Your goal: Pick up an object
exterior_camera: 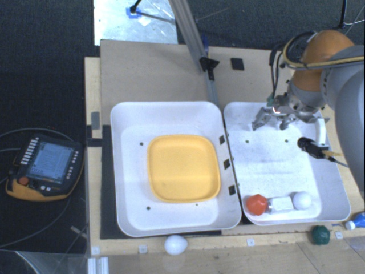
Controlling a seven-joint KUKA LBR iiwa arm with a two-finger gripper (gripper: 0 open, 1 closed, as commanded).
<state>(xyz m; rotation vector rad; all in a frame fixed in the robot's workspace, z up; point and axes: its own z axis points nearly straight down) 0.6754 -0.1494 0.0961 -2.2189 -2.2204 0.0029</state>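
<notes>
White egg [175,244] on bench, yellow plate [184,168] in left bin [128,153], gripper [272,119]

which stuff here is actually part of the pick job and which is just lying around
Part of the job:
- gripper, over the far end of the right bin
- orange ball, white block and white ball, along that bin's near edge
- yellow plate in the left bin

Just lying about:
- white egg and green ball on the bench
- control pendant on the floor
</notes>
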